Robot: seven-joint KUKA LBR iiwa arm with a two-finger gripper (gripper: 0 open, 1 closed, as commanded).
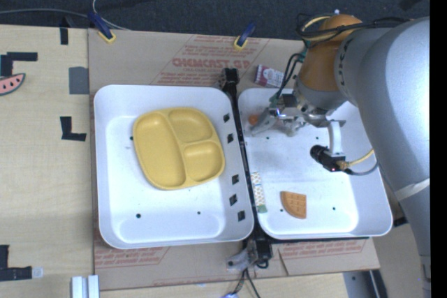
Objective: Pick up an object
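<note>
The big grey arm (391,108) with its orange band reached in over the right bin (370,220). Its gripper (274,116) hung low by that bin's top left corner, near the wall between the bins. I could not tell its state. Far left of the gripper, in the left bin (112,150), lay a smooth yellow plate (179,147) with three dips. Below the gripper sat a small orange waffle piece (294,204), with bare white floor around it. Brown cardboard (195,59) lay under both bins.
</note>
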